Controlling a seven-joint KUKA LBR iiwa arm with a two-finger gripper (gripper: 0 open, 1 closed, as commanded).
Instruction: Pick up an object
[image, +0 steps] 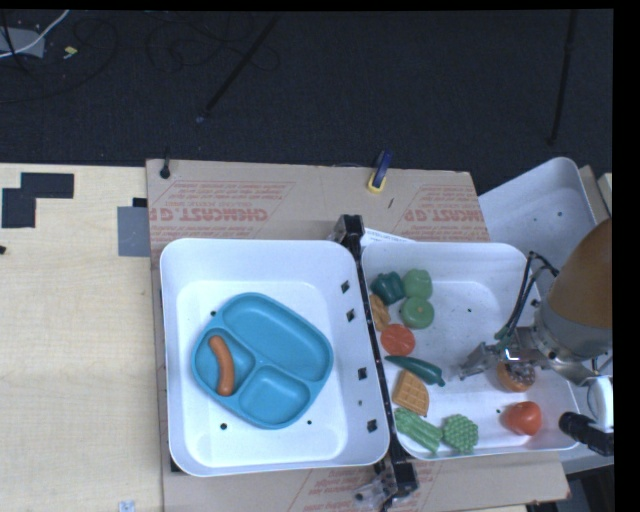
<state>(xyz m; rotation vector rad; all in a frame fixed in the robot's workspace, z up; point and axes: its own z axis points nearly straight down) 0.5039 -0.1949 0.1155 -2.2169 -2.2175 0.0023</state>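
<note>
The right white bin (470, 275) holds several toy foods. Along its left side lie a dark green pepper (388, 287), two light green round pieces (417, 298), a red tomato (397, 339), a dark green chili (415, 369) and an orange waffle (410, 393). At the front are a green pea pod (418, 432), a knobbly green round piece (460, 432) and a red fruit (522, 416). My gripper (487, 360) hangs low in the bin's right half. A brown-orange piece (516, 378) lies right beside it, partly hidden by the wrist.
The left white bin (190, 280) carries a blue divided plate (285, 350) with an orange sausage (223, 364) in its left compartment. A black divider (365, 330) separates the bins. The arm (585, 290) covers the right bin's right edge. Bare bin floor lies around (465, 310).
</note>
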